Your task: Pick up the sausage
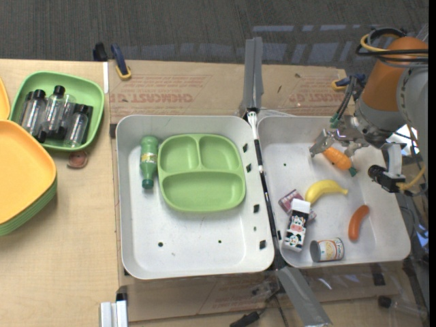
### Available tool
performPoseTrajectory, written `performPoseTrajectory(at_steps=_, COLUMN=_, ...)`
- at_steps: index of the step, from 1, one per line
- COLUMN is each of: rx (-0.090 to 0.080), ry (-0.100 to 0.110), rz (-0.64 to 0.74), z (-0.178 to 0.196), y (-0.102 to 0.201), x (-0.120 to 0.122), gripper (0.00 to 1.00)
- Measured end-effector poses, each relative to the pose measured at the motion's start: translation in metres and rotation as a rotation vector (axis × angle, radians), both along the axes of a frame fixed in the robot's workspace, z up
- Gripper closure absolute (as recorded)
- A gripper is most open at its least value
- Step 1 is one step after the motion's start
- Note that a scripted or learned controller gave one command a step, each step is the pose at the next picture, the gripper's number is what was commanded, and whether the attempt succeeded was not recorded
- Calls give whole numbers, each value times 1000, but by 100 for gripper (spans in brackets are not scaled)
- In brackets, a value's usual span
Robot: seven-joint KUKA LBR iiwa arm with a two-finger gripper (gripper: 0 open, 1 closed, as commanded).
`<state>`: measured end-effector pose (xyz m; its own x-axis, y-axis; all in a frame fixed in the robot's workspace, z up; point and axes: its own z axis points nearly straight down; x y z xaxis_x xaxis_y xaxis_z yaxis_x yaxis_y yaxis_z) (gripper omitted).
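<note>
**Pincer over the right bin, clamped around a carrot**

Pincer (pixel 335 150) low at the far side of the right bin (pixel 388 251), fingers closed on an orange carrot (pixel 337 157). Just below and nearer the camera: yellow banana (pixel 325 190). Further toward the near right: sausage (pixel 357 222), lying free on the bin floor, apart from the pincer. Beyond the banana: small milk carton (pixel 297 229), tin can (pixel 328 250). Well off to the left: green divided plate (pixel 201 172) and green bottle (pixel 148 159) in the left bin (pixel 191 251).

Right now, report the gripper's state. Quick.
Gripper: over the right bin, by the carrot; open or closed cannot be told. The sausage lies apart from it, not held.
</note>
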<state>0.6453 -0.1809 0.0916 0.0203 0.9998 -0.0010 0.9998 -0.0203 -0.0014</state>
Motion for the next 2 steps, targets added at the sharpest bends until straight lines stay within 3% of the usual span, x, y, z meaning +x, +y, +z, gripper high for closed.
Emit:
performPoseTrajectory(at_steps=1, rx=-2, ry=0, rz=4, z=10, y=0, x=0, gripper=100)
performPoseTrajectory(at_steps=2, rx=0, ry=0, rz=56, z=108, y=65, x=-53, gripper=100)
